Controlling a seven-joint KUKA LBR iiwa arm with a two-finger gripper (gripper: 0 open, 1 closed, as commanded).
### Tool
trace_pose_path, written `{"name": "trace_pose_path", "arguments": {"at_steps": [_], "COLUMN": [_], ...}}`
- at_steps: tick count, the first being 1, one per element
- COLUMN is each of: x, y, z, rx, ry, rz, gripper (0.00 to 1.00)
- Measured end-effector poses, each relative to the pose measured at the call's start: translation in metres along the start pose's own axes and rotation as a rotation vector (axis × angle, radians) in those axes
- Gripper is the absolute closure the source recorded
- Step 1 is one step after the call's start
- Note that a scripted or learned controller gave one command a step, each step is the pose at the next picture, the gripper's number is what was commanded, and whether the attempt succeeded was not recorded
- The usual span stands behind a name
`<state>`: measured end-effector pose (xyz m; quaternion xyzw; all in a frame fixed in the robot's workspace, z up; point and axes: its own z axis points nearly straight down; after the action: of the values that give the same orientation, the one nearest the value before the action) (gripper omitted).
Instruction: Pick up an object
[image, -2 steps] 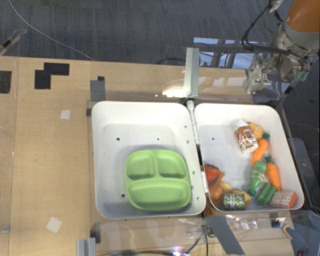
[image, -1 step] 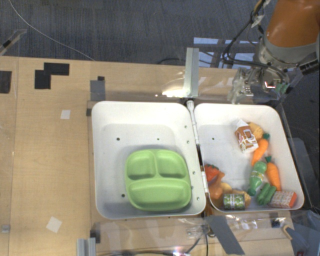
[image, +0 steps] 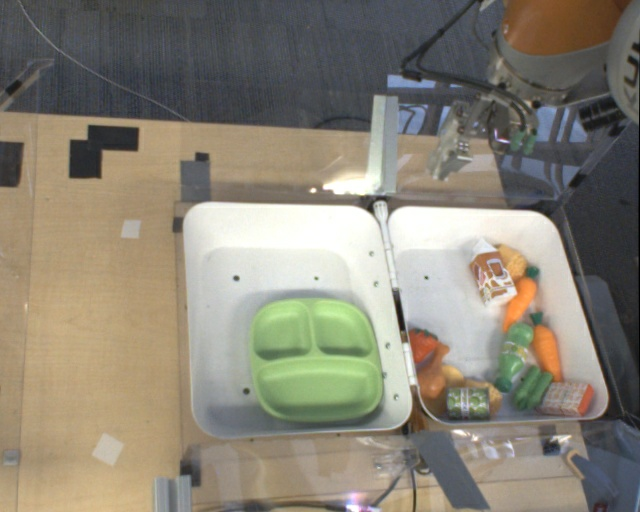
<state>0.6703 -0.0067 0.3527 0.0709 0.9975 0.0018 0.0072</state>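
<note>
One arm enters at the upper right of the frame, its gripper (image: 452, 150) hanging above the bench beyond the right bin (image: 440, 240); whether it is parted cannot be told, and it grips nothing. Toy foods (image: 515, 340) cluster along that bin's right and lower sides.

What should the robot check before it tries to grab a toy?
1. Toys are in the right bin: ok, the carton, carrots and can lie there.
2. Gripper is over the toys: not ok, it hangs above the bin's far edge.
3. Gripper carries nothing: ok, nothing between its fingers.
4. Fingers are open enough: cannot tell.
5. A toy sits apart for easy grabbing: ok, the carton has bare floor on its left.
6. Green tray is out of the way: ok, it is in the left bin.
</note>
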Motion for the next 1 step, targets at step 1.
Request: {"name": "trace_pose_path", "arguments": {"at_steps": [1], "x": [-0.0019], "y": [-0.0008], "z": [-0.0129], "rx": [-0.001], "ry": [-0.010], "rz": [0.000], "gripper": [1.00]}}
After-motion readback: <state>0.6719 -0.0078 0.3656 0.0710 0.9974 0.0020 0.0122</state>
